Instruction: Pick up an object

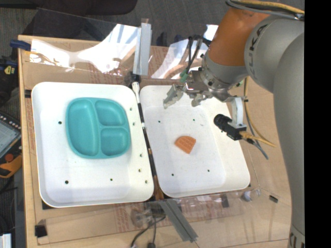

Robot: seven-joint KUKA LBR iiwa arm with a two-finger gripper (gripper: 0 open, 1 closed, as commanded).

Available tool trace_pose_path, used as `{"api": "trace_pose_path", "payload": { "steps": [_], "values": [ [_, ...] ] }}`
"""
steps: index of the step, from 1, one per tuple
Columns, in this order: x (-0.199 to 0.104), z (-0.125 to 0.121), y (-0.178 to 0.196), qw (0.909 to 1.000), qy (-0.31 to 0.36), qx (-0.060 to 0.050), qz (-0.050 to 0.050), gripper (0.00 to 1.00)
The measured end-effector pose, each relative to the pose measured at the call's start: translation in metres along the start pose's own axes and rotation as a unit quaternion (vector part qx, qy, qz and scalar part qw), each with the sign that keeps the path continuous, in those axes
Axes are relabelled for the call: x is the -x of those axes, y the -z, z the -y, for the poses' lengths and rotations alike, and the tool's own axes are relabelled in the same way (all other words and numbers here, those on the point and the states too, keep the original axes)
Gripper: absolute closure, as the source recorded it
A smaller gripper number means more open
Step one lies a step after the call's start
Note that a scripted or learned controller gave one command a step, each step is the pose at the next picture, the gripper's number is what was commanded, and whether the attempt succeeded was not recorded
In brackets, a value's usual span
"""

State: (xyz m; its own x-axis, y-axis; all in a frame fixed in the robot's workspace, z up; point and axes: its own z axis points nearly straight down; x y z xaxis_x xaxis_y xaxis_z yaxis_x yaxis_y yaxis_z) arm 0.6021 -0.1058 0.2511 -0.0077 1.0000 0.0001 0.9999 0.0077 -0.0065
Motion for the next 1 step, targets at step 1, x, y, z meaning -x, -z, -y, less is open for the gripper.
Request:
{"api": "trace_pose_path", "payload": {
  "steps": [1],
  "values": [
    [0.0450, 0.0384, -0.1007, 0.9997, 0.025, -0.001, 0.000, 0.00]
  ]
}}
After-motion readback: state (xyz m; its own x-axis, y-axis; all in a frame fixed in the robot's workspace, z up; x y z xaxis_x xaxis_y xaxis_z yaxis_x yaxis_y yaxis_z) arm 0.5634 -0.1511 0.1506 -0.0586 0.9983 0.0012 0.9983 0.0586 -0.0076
